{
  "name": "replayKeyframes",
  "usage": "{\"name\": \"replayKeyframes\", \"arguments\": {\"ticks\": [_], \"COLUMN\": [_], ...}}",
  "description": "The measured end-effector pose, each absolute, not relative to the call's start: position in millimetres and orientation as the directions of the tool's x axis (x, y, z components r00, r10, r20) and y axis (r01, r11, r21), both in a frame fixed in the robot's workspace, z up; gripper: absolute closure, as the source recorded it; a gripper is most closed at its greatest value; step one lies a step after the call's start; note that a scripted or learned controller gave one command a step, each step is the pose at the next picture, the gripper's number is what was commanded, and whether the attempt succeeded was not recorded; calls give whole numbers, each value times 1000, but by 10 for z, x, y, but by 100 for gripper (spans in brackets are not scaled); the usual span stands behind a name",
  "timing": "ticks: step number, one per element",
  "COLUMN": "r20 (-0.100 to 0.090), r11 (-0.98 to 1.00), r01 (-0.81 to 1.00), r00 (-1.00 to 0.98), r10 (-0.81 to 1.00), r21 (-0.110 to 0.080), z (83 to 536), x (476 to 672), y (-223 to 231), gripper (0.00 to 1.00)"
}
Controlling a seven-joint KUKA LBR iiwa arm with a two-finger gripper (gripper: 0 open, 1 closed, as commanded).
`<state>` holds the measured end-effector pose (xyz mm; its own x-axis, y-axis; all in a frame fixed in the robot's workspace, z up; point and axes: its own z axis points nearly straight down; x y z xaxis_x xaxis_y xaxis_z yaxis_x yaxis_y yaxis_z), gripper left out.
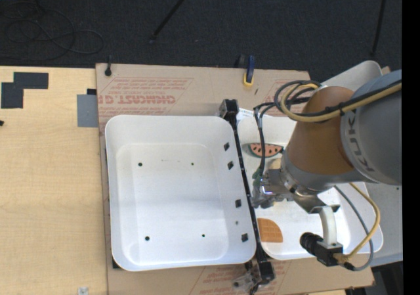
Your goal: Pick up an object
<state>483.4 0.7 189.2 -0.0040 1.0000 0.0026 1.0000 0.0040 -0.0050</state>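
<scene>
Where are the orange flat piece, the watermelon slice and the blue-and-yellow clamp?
orange flat piece (270, 230): camera view, middle of its top face, in the right bin.
watermelon slice (264, 150): camera view, its red flesh, in the right bin.
blue-and-yellow clamp (249, 71): camera view, its handle, at the cardboard's back edge.

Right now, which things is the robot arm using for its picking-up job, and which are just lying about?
For the job:
- gripper, down in the right bin
- watermelon-slice toy in that bin
- orange round piece in that bin

Just lying about:
- left bin
- cardboard sheet under the bins
- yellow-handled clamp at the cardboard's far edge
</scene>
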Motion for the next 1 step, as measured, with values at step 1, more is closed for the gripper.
{"name": "replayKeyframes", "arguments": {"ticks": [1], "r20": [-2], "r11": [-8], "r01": [1000], "r00": [8], "r10": [1000], "r21": [-4], "z": [1872], "x": [4744], "y": [-784], "gripper": [100]}}
